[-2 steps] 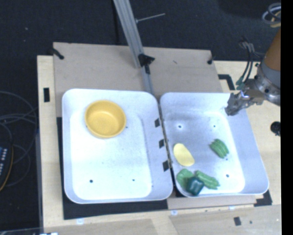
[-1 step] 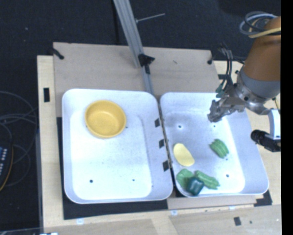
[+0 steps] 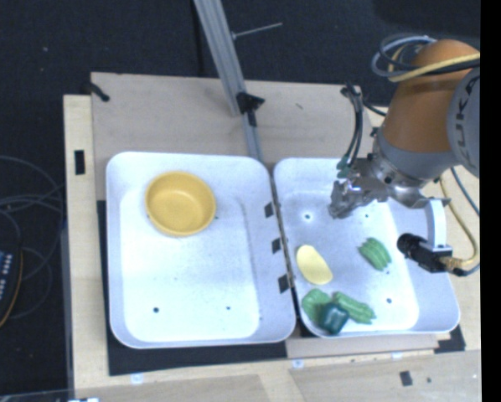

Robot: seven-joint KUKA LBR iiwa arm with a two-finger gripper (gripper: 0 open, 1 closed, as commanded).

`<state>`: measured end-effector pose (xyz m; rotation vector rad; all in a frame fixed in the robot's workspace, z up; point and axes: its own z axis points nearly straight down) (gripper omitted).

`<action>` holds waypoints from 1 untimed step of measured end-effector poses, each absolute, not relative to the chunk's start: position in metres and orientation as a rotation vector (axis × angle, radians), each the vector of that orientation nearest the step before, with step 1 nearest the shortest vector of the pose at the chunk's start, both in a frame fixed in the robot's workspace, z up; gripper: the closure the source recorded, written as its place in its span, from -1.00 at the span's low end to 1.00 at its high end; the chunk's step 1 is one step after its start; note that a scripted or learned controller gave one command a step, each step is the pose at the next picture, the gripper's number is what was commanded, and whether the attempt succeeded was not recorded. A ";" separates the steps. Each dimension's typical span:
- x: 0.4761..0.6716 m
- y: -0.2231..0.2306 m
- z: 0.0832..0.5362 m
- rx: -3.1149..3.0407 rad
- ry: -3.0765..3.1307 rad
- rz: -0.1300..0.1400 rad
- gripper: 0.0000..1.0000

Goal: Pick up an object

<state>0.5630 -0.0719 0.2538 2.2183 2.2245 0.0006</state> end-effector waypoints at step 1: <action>0.549 -0.028 0.258 2.217 2.225 0.002 1.00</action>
